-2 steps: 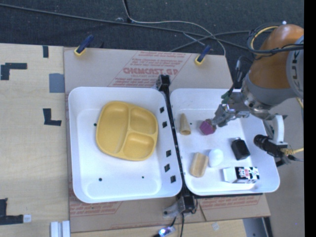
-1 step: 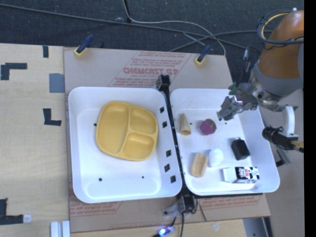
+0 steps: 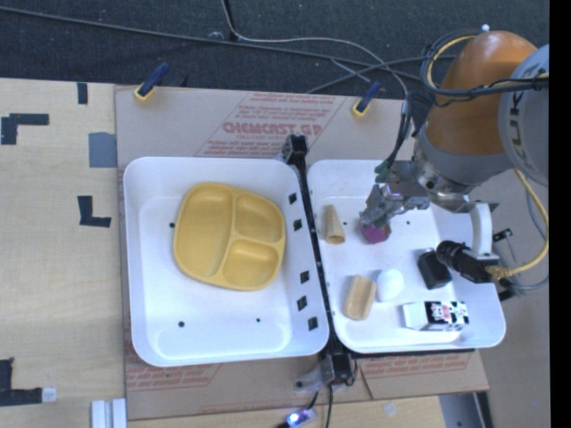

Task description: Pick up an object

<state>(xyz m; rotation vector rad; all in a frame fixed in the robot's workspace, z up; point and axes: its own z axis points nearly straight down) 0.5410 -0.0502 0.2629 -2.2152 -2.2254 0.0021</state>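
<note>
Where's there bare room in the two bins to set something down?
Most room is in the left bin: the strip in front of the yellow divided plate and its left margin. The right bin is crowded, though bare floor remains along its back wall, behind the gripper and purple object.

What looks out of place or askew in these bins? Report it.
Nothing looks spilled or broken. The yellow divided plate lies turned at a slant in the left bin. In the right bin, the tool sits right over a small purple object.
</note>
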